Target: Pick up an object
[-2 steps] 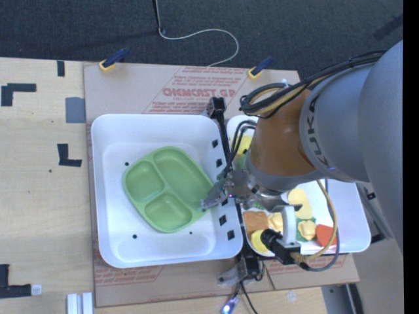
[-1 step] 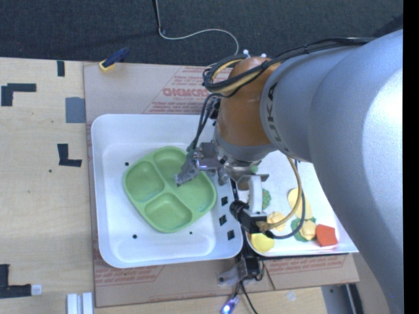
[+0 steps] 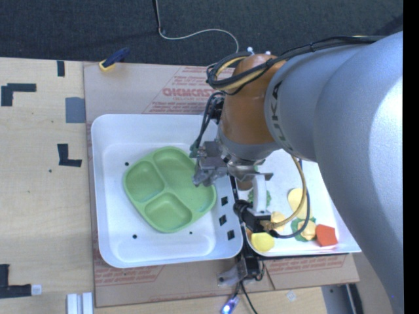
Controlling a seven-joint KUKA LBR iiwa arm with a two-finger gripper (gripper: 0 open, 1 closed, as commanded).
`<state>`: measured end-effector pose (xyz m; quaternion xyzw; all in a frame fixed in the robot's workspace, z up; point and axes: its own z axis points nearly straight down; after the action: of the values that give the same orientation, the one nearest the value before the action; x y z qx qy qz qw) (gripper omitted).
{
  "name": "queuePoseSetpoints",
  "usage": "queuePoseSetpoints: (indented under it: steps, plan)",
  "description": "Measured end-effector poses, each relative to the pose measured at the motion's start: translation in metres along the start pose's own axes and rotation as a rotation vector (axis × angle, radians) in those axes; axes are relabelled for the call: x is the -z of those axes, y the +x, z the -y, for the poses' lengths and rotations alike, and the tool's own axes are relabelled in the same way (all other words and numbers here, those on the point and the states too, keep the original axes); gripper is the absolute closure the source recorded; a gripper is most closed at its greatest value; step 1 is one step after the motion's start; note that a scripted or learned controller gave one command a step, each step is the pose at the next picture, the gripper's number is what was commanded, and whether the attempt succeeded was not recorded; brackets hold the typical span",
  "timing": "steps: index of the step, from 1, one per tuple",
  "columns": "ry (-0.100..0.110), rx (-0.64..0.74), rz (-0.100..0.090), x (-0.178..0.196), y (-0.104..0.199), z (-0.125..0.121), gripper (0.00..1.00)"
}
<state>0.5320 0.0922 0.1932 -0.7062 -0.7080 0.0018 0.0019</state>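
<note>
A light green plate (image 3: 160,191) with three compartments lies flat in the left white bin (image 3: 105,195). My gripper (image 3: 204,169) hangs low at the plate's right rim, close to the wall between the two bins. The grey arm with its orange band (image 3: 245,113) comes in from the right and hides much of the right bin (image 3: 344,244). Small things lie in that bin's near part: a yellow rounded piece (image 3: 262,242), an orange block (image 3: 326,235), another yellow piece (image 3: 296,197) and a green piece (image 3: 304,231).
Both bins rest on a cardboard sheet (image 3: 144,87) on the wooden bench. A blue and yellow clip (image 3: 114,58) lies at the cardboard's far left corner. A thin cable (image 3: 196,34) loops across the dark back area. Black cables hang along the wrist.
</note>
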Motion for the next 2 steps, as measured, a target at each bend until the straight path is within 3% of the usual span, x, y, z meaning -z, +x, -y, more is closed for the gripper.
queuePoseSetpoints:
  steps: [1,2]
  plan:
    - [-0.014,0.010,-0.005,0.108,0.106,-0.007,1.00]
    - [-0.012,0.008,-0.006,0.206,0.145,0.041,1.00]
